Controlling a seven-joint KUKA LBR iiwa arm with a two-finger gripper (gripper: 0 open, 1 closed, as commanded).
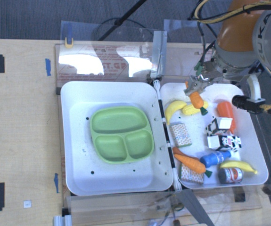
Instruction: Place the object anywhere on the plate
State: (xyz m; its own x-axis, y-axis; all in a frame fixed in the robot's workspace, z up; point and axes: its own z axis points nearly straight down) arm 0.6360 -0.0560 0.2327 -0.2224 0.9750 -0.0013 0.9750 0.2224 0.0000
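A green plate (121, 134) with three compartments lies in the left bin (74, 102), and nothing rests on it. My gripper (195, 84) hangs over the back left of the right bin (260, 159). Its tip is right at the upper end of a small orange carrot (197, 100) with a green top. The carrot slants down to the right beside a yellow banana (175, 108). Whether the carrot is gripped or merely lies under the tip is unclear from this angle.
The right bin also holds a red-orange piece (225, 112), a patterned block (181, 134), a black and white toy (222, 135), a larger carrot (189, 161), a blue bottle (211, 159), a second banana (239, 165) and a can (230, 175). A raised divider (162, 121) separates the bins.
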